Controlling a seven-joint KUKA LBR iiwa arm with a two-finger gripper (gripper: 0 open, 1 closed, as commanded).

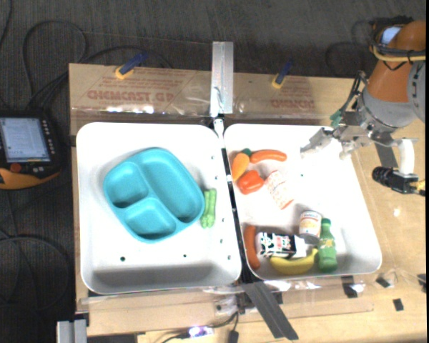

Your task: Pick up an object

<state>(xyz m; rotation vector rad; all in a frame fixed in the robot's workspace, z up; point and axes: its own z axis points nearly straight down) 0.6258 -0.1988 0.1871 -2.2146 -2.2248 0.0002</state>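
Note:
My gripper (330, 143) hangs over the far right corner of the right bin (357, 191), open, with nothing between its fingers. Below and to its left lie an orange sausage (269, 154), a carrot (239, 164), a red pepper (250, 183) and a white bottle (277, 189). At the bin's near edge sit a small can (309, 224), a green bottle (327, 246), a banana (293, 265) and a black-and-white carton (279, 244).
The left bin (100, 256) holds a blue divided plate (154, 194) and a green pod (209, 208) against its right wall. A metal post (222, 77) stands behind the divider. A pendant (18, 145) lies off the bench at left.

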